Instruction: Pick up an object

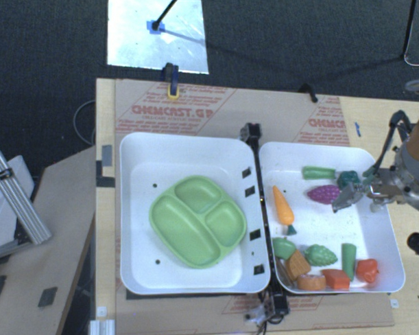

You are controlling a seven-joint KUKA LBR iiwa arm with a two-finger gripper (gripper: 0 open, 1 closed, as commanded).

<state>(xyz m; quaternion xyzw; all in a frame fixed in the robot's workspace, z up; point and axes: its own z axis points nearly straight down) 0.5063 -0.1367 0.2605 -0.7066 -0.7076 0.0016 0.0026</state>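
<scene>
Along the right bin's [392, 255] front edge lie toy foods: an orange wedge [299, 264], a green leafy piece [321, 254], a red block [336, 278], a green cylinder [348, 256] and a red tomato [366, 270]. Farther back, a carrot [283, 206] lies near its left wall, a purple grape bunch [324, 194] mid-bin, and a green stick [319, 173] near the rear edge. Just right of the grapes hangs the gripper [347, 198]; whether its jaws are spread or closed cannot be told. Centred in the left bin [136, 195] rests a green divided plate [197, 221]. Behind both bins, the bench's sheet [218, 109] reads "CHEMCAST GP".
</scene>
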